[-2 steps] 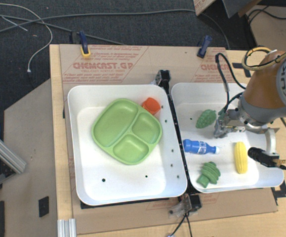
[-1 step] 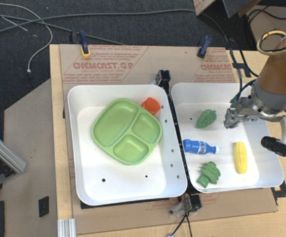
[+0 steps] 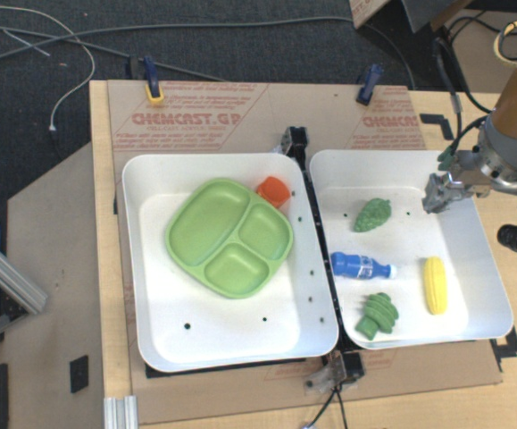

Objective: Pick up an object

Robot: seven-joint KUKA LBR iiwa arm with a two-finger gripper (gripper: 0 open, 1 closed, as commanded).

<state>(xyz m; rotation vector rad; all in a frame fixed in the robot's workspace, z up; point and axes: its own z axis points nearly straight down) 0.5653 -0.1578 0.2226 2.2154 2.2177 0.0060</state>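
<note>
The right bin [image 3: 472, 239] holds a green leafy toy [image 3: 372, 214] near its back, a blue bottle [image 3: 361, 266] lying on its side at the left, a second green toy [image 3: 378, 315] at the front, and a yellow corn-like piece [image 3: 435, 284] at the right. My gripper [image 3: 440, 192] hangs over the back right part of this bin, to the right of the green leafy toy and apart from it. Nothing shows between its fingers.
In the left bin [image 3: 151, 239] lies a green divided plate [image 3: 229, 237] with a small orange object [image 3: 274, 189] at its back right edge. Black clamps sit between the bins at back and front. Cables run along the bench's right side.
</note>
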